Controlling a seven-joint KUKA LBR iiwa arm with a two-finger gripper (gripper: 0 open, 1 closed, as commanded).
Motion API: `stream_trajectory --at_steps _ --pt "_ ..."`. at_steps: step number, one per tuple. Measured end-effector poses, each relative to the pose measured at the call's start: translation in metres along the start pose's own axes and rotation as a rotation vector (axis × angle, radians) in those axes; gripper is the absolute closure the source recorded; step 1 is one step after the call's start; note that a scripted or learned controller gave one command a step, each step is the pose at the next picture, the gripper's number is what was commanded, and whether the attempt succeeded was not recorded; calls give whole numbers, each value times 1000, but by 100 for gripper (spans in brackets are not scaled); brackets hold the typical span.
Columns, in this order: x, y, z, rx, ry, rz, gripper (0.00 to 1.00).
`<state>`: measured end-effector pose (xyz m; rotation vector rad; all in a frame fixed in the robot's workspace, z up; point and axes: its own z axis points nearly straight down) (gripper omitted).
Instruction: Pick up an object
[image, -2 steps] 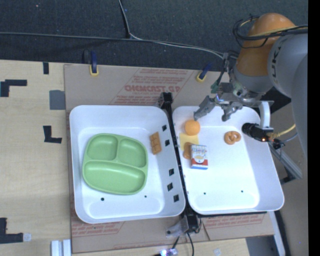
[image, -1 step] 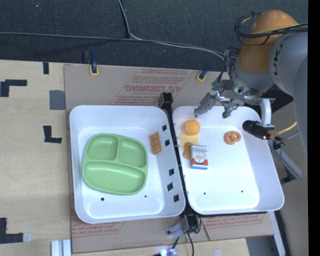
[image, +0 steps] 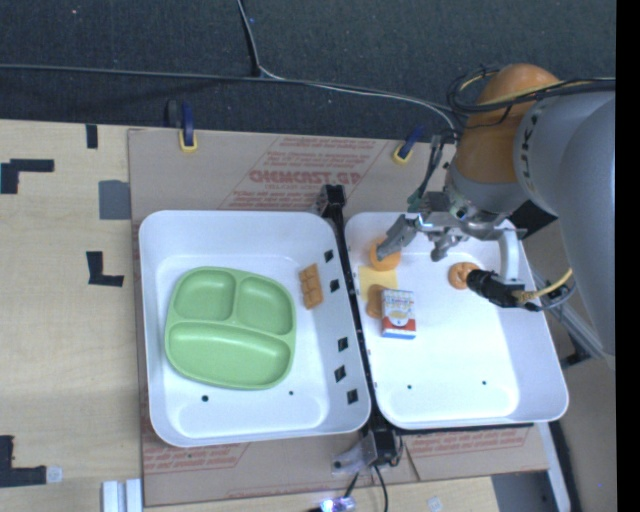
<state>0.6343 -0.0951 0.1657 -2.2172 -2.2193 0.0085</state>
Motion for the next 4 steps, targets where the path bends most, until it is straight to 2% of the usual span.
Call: stream_trajectory --at_steps 1,2,3,4 --pt "2 -4 65 0 0 0 0" --pt "3 -4 82 -5 0 -1 0" --pt "3 -3 70 -8 -2 -2 100" --pt "2 2 26 -10 1 -1 100"
